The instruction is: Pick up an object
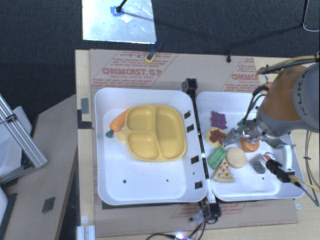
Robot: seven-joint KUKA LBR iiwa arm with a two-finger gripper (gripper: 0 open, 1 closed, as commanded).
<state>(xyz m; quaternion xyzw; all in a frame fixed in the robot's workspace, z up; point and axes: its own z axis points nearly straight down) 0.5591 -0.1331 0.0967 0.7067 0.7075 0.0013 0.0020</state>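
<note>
The pizza slice lies nearest the front of the right bin, the pale bun just behind it. Behind the bun, the end effector hangs low, pointing left; its opening cannot be told, nor any hold. The red-and-yellow toy lies just left of its tip, the purple grapes farther back.

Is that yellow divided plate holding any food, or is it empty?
Empty. The yellow plate in the left bin shows three bare compartments. The toy carrot lies beside its left edge, not in it.
</note>
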